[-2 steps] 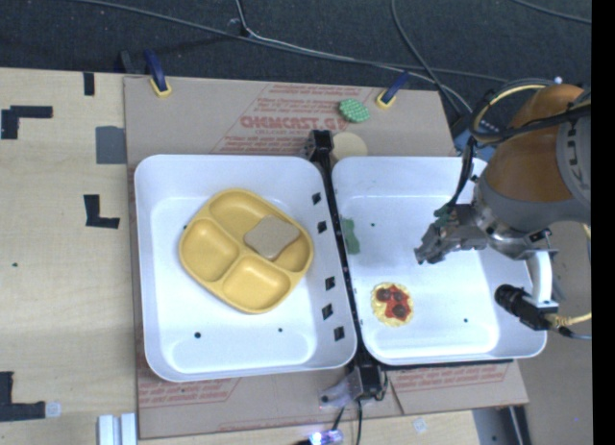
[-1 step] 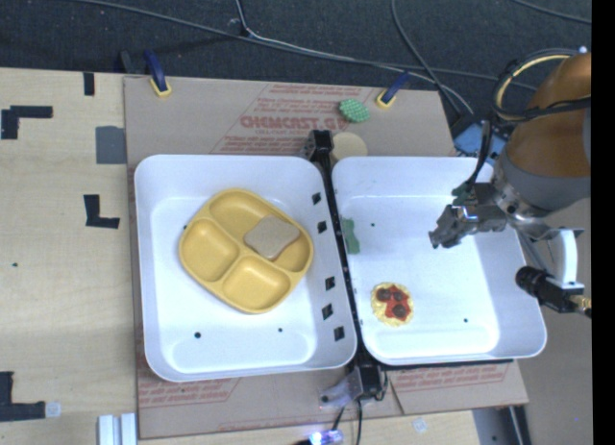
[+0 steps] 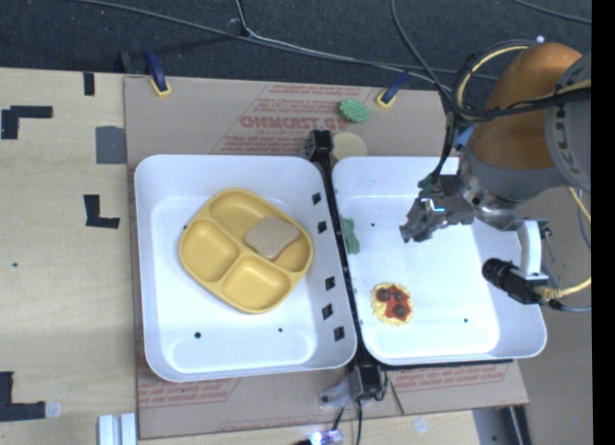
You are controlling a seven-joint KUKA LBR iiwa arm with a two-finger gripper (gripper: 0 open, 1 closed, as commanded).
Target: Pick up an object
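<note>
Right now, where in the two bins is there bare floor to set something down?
Left bin: bare strip along the near wall, below the yellow divided plate, which fills the middle with a toast slice on it. Right bin: open floor between the small pizza and the right wall. Crowded under the claw and beside the green piece at the divider.

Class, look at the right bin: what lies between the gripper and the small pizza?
Nothing. In the camera view, only bare white bin floor separates the gripper from the small pizza below it.

A small round toy pizza [image 3: 392, 304] lies flat in the right bin [image 3: 480, 337].
</note>
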